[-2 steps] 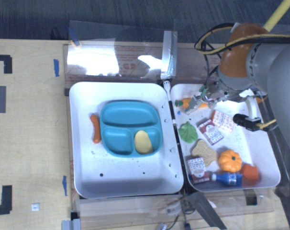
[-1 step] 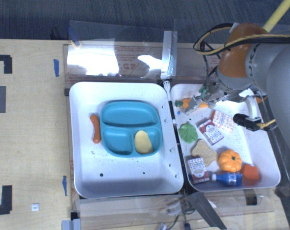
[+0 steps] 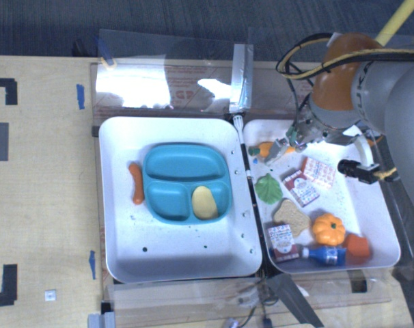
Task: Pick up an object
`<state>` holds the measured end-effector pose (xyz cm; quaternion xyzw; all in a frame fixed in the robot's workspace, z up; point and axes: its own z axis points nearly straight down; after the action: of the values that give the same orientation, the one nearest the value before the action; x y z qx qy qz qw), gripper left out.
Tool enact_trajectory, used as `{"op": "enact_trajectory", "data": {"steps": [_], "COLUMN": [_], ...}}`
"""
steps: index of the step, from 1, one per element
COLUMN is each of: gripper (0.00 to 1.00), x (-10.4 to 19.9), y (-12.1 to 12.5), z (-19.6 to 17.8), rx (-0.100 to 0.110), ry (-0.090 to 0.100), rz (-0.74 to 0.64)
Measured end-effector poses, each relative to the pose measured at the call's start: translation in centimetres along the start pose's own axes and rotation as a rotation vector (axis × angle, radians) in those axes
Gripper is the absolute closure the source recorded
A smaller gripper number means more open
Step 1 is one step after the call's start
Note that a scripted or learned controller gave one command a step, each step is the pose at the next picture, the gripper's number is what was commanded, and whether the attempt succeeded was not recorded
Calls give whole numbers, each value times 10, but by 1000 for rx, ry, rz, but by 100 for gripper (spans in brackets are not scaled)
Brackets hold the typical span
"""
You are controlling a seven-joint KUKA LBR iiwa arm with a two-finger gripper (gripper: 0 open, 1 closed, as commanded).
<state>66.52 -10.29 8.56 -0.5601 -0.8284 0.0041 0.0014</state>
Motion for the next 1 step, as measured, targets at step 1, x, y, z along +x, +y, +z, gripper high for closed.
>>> {"op": "enact_trajectory", "data": {"steps": [1], "gripper": [0], "x": [1], "y": [-2], "z": [0], "rx": [4], "ry": [6], "rz": [163]}}
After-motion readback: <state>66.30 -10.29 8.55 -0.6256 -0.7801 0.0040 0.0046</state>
